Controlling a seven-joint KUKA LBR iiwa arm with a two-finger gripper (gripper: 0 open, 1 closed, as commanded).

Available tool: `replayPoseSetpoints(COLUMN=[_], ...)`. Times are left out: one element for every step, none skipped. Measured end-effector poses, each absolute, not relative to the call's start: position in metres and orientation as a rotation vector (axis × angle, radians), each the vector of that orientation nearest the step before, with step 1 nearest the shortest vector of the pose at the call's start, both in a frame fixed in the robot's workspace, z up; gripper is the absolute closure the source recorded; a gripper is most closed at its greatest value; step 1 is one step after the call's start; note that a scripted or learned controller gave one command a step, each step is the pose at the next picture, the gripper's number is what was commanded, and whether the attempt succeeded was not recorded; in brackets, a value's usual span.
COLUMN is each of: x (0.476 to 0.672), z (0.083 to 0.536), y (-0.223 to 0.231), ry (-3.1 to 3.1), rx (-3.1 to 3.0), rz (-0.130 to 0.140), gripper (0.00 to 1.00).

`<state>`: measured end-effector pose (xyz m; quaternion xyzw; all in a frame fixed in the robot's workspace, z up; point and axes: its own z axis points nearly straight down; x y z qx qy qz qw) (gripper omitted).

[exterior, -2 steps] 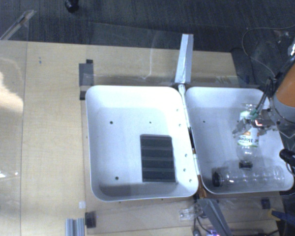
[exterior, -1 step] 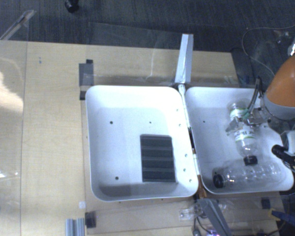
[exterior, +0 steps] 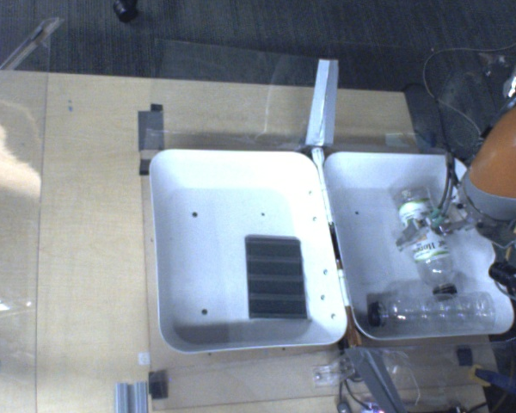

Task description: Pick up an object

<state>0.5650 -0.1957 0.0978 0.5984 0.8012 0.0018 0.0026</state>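
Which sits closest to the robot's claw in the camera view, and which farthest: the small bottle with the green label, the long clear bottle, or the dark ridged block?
Measured from the gripper:
1. Small bottle with the green label, right bin, just beside the gripper.
2. Long clear bottle, lying along the right bin's near edge.
3. Dark ridged block, left bin.

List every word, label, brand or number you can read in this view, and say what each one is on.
No text can be read here.
Small clear bottle in the right bin: its white and green label carries dark print, too small and blurred to read.
Large clear bottle: no label visible.
Black ribbed block in the left bin: no markings.
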Motion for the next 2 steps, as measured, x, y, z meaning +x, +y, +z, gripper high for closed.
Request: replayPoseSetpoints(x=[0.567,0.590], z=[0.109,0.184], y=[-0.195,-0.158], ry=[2.507,2.389], rx=[1.875,2.033], rz=[0.011,0.006], gripper=[1.00,1.00])
